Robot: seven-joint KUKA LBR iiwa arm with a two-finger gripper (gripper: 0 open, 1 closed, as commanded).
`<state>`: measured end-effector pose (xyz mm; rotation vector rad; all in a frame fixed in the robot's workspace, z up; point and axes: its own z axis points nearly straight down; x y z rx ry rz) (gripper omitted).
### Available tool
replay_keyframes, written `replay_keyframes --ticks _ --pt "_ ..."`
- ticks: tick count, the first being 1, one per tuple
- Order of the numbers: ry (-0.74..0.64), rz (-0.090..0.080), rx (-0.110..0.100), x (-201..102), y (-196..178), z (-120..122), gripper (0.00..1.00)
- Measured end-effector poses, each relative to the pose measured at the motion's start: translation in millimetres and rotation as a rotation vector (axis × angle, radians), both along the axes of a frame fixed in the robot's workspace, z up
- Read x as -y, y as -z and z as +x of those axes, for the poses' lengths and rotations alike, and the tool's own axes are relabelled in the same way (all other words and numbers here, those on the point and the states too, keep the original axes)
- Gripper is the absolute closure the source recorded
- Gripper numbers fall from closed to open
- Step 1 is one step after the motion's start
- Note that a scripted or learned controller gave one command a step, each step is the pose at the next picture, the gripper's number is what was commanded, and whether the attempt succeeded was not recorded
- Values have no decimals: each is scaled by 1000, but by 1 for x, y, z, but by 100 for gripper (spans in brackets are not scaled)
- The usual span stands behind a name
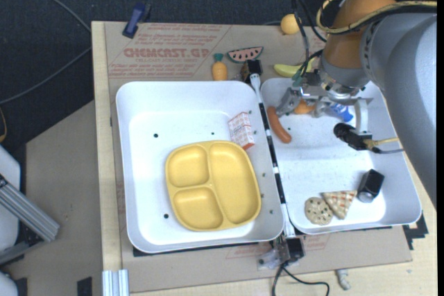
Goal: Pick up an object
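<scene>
the arm (388, 45) reaches in over the right bin (395, 211), its pincer (305, 102) low in that bin's far left corner. i cannot tell whether the pincer is released or clenched, and nothing can be seen between its tips. the nearest candidates are the sausage (279, 127) lying just beside the bin's left wall, and something small and orange right under the wrist, too hidden to name. further toward the near edge lie a cookie (318, 210) touching a pizza slice (340, 202), with a black block (370, 184) near them. the left bin (139, 170) holds a yellow tray (211, 185) and a small packet (241, 129).

the risk here is the corner. a descent so close to the walls could strike the rim, or push the sausage against the wall rather than close round it. the sausage is round and smooth, so it may roll or slip out. the crowding under the wrist could also mean a grab at two things at once, or at none.
</scene>
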<state>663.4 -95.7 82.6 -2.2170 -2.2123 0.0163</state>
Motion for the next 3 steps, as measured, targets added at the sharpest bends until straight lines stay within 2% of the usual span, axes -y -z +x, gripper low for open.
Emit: replay_keyframes --ticks 2,3 --pt "1 0 1 3 0 0 0" --pt "2 2 -9 3 -8 -2 100"
